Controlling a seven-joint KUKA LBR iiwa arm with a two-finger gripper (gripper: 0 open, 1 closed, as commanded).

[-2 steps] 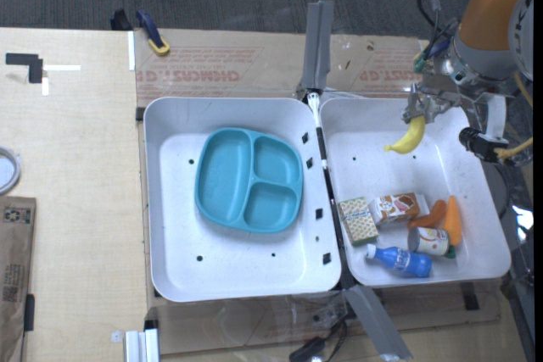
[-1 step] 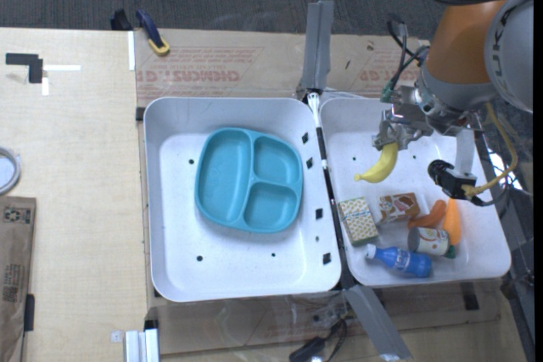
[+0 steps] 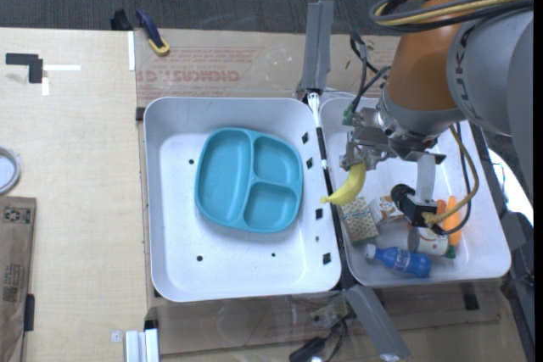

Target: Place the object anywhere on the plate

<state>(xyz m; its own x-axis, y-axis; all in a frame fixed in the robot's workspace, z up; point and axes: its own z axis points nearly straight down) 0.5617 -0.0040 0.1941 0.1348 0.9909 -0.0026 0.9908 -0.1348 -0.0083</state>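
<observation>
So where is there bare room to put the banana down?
The blue plate has three bare sections, with bare white floor of the left bin around it. The right bin is crowded: the banana, a bottle, small items.

Two white bins (image 3: 157, 208) side by side, one blue plate (image 3: 249, 180) centre frame. Lower right: one banana (image 3: 348, 186), one blue bottle (image 3: 402, 260).

smooth plastic plate (image 3: 249, 180), matt bins (image 3: 170, 258)

gripper (image 3: 360, 162): above the right bin (image 3: 496, 254), holding a banana (image 3: 349, 186)
plate (image 3: 249, 180): blue, in the left bin (image 3: 170, 258)
</observation>
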